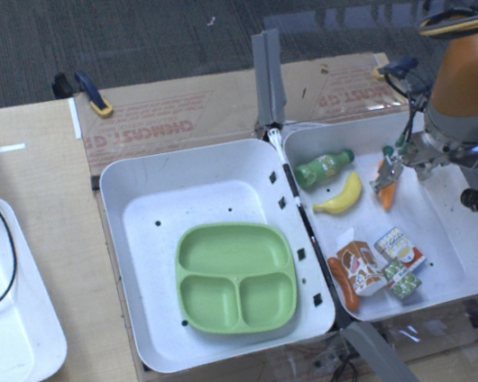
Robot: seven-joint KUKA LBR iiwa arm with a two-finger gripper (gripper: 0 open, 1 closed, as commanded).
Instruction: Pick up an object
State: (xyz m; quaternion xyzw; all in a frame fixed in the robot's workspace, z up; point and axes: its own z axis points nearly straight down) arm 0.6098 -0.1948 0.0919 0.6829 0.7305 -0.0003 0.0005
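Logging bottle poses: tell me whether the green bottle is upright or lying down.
Lying down. The green bottle rests on its side in the right bin, above the banana.

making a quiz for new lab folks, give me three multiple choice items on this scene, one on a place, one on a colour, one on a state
1. Where does the divided plate lie?
A. in the left bin
B. in the right bin
C. on the bare bench

2. What colour is the bottle?
A. red
B. green
C. blue

3. How does the banana stand to the gripper?
A. clamped in it
B. lying apart from it in the bin
C. hanging over the bin's rim

Key: 1 A, the plate rests on the left bin's floor. 2 B, the bottle beside the banana is green. 3 B, the banana lies on the floor, white bin showing between it and the gripper.
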